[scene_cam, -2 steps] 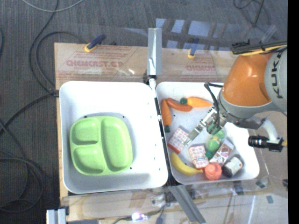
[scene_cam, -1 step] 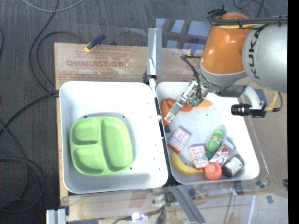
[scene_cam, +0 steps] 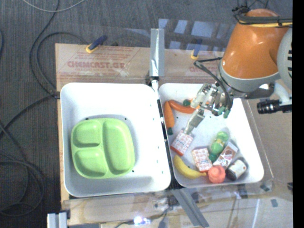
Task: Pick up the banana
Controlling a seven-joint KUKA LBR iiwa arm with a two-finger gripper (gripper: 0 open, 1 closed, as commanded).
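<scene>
The yellow banana (scene_cam: 186,169) lies along the front edge of the right bin (scene_cam: 252,141), curved, between a red-and-white packet (scene_cam: 182,143) and a salmon-coloured toy (scene_cam: 217,174). My gripper (scene_cam: 194,122) hangs over the middle of the same bin, pointing down and to the left, its tip just above the red-and-white packet. It is well behind the banana and apart from it. Nothing shows held in the gripper.
An orange carrot (scene_cam: 168,118) and an orange-red pepper (scene_cam: 181,107) lie at the right bin's back left. A small pink box (scene_cam: 201,158), a green bottle (scene_cam: 218,144), a brown carton (scene_cam: 228,154) and a dark can (scene_cam: 237,169) crowd the front right. The left bin (scene_cam: 80,96) holds a green divided plate (scene_cam: 103,147).
</scene>
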